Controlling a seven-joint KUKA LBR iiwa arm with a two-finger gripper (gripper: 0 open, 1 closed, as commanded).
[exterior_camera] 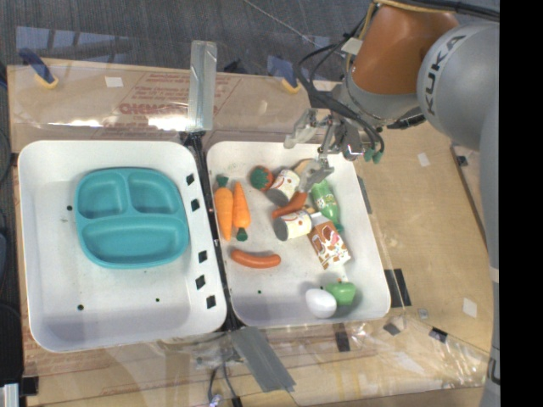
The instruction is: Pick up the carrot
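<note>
The gripper (316, 158) hangs over the right bin (373, 261); I cannot tell how its jaws stand. The carrot (224, 213) lies ungrasped, well left of and below the jaws, so the pick looks undone.

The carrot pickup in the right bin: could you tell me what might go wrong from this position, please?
1. The gripper hangs over the cluttered upper right of the right bin, above the green bottle, not the carrots; closing here would likely grab the wrong item.
2. Two carrots lie side by side near the bin's left wall, so a grasp may catch both or slip.
3. The wall beside them may block a finger.
</note>
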